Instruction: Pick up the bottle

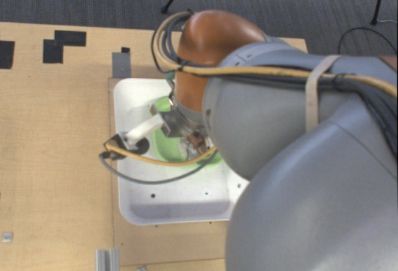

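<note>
Arm (298,139) low over the white bin (174,207), gripper (186,136) buried above something green (163,142) at bin centre, likely the bottle. Grasp stage, I'd say. Grip state, cannot tell. Next: a straight lift toward twelve o'clock, checking it comes along.

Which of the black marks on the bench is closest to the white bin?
The small one just above the grey block at the bin's top-left corner; the other two sit farther left.

My arm (298,158) is grey, with an orange band (214,46) at upper centre. Beneath it lie a white bin (168,204), something green (163,142), and a tan bench (50,158) marked with black blocks (62,45) at upper left.
</note>
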Motion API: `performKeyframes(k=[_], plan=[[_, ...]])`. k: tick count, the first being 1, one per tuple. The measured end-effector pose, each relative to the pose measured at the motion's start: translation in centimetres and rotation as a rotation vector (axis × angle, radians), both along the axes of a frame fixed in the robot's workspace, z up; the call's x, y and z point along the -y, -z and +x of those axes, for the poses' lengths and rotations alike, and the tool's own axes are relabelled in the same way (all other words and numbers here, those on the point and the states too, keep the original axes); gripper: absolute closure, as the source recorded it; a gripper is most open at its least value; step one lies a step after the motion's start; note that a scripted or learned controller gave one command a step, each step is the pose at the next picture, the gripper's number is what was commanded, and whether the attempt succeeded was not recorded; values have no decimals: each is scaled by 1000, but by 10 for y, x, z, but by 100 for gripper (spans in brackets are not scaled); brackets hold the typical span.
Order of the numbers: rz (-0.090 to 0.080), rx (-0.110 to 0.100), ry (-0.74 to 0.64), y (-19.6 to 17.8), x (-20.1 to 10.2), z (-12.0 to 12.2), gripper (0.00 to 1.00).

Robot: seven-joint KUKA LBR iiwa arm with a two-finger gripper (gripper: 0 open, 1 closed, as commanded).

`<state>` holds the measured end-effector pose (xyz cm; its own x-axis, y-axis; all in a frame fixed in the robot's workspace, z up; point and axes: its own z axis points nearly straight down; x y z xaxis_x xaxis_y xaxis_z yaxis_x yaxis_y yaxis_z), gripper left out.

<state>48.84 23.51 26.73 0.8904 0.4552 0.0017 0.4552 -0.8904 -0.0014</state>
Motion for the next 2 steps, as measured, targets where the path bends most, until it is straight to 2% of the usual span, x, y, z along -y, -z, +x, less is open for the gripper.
performKeyframes(k=[1, 2], plan=[[1, 2, 270, -256, 1, -2, 100], [-1, 0, 271, -267, 1, 48, 100]])
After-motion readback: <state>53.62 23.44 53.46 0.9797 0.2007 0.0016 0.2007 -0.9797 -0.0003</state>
